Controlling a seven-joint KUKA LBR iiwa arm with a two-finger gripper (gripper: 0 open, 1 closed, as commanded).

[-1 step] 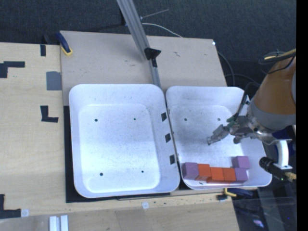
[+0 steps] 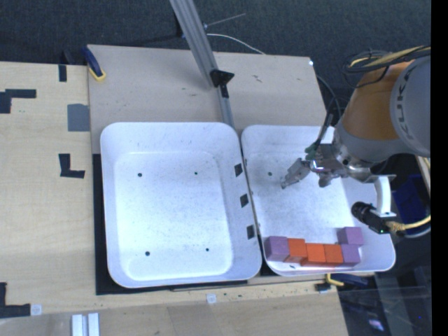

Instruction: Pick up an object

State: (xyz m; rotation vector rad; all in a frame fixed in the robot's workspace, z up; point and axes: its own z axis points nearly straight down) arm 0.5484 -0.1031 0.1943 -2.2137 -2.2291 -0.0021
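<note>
Arm (image 2: 392,110) cut off at right edge; gripper (image 2: 297,176) fingertips too small/blurred, grip state unclear.

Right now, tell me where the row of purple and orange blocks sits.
The row of purple and orange blocks lies in the right-hand white bin, along its near edge toward the bottom of the camera view, below the gripper.

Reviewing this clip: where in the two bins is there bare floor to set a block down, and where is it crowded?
The left bin offers bare floor from wall to wall. In the right bin, the far corner beside the shared rim is bare. The gripper hangs over its middle. Crowding sits along its near wall: purple blocks and orange blocks packed in a row.
</note>
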